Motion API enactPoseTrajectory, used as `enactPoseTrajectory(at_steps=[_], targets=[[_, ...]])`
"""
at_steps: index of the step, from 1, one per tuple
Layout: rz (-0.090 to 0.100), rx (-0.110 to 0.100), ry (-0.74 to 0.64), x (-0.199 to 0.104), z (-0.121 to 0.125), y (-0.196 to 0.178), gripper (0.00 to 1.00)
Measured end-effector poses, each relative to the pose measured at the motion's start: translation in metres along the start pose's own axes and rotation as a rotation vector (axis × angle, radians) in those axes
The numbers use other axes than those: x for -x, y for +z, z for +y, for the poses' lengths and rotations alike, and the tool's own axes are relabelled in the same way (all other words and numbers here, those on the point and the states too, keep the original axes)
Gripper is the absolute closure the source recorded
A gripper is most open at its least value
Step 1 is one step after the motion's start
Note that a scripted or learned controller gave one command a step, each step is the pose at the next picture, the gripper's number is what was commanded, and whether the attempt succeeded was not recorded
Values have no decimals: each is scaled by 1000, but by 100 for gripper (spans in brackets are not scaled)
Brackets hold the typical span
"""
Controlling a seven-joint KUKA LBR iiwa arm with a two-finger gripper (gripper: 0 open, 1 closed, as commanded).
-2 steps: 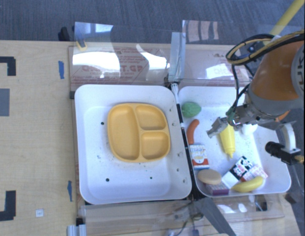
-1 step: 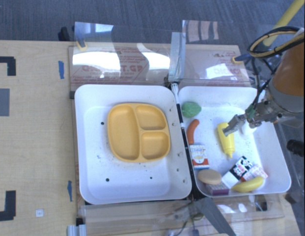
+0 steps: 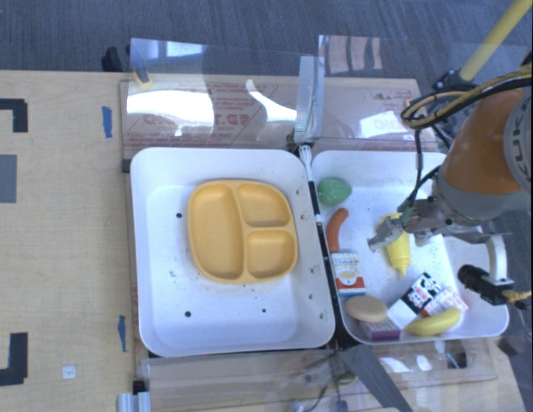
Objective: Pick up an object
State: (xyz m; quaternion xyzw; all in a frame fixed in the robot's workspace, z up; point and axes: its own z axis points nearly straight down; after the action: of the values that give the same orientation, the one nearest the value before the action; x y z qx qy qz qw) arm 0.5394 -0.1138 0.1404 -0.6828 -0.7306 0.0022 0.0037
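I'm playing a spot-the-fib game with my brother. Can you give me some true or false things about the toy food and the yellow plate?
1. The yellow plate lies in the left bin. True.
2. The plate holds a banana. False: the banana lies in the right bin.
3. The green ball lies above the hot dog in the picture. True.
4. The arm reaches over the left bin. False: it is over the right bin.
5. The plate has three sections. True.

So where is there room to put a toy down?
Left bin: bare white floor all around the yellow plate, widest below it. Right bin is crowded; one bare patch lies between the green ball and the arm.
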Motion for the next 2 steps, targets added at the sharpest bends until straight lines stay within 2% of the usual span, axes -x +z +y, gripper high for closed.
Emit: enactPoseTrajectory(at_steps=[1, 2], targets=[[-4, 17, 34, 26, 33, 52, 0], [-4, 14, 291, 59, 48, 53, 0]])
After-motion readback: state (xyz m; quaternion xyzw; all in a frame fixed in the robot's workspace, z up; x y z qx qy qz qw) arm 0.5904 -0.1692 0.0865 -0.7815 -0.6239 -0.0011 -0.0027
